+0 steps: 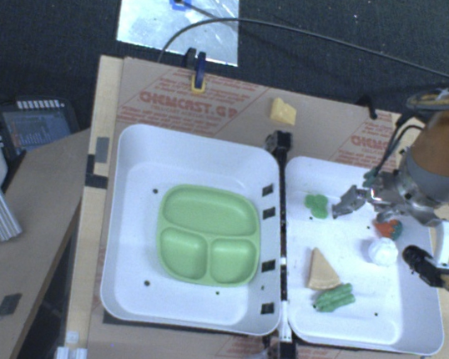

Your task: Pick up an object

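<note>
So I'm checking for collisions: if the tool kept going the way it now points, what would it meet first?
Probably the small green leafy toy piece, just left of the tool in the right white bin; depth is unclear.

the right bin (403,330) holds the clutter. taking the tan wedge (322,270) near its middle as landmark: a green ridged piece (333,297) lies just below and right of the wedge, a white ball (383,253) sits to its right, an orange-red piece (387,228) above the ball, and a small green lump (317,204) above the wedge. the claw (354,202) hangs beside that lump. bare white floor lies left of the wedge and along the bin's lower right.
</note>
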`<state>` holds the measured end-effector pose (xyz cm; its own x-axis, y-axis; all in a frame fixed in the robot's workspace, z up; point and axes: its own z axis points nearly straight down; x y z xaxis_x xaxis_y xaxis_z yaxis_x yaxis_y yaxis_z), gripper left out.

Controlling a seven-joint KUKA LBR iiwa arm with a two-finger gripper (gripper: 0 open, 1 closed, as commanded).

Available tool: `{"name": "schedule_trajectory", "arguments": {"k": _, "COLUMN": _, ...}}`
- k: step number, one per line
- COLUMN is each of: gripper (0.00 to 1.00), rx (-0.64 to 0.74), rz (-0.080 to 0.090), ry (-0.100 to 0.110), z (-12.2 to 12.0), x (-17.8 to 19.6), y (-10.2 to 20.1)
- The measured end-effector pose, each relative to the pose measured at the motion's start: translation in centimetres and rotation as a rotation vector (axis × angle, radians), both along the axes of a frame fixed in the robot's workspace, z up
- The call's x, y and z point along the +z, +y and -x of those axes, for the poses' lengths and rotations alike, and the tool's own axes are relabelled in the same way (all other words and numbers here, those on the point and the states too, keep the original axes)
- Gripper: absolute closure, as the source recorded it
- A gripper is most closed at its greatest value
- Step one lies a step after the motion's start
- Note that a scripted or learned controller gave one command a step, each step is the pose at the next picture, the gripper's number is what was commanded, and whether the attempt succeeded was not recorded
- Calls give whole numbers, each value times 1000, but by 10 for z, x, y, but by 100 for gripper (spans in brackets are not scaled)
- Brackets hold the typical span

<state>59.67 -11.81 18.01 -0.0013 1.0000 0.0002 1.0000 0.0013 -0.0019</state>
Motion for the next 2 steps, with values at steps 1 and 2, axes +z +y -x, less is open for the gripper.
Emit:
{"name": "schedule_trajectory", "arguments": {"k": 1, "gripper": 0, "rx": 1, "rz": 0, "ry": -1, "z": -6, "x": -59, "y": 4}}
{"name": "schedule_trajectory", "arguments": {"k": 2, "gripper": 0, "rx": 0, "rz": 0, "ry": 0, "z": -6, "x": -97, "y": 5}}
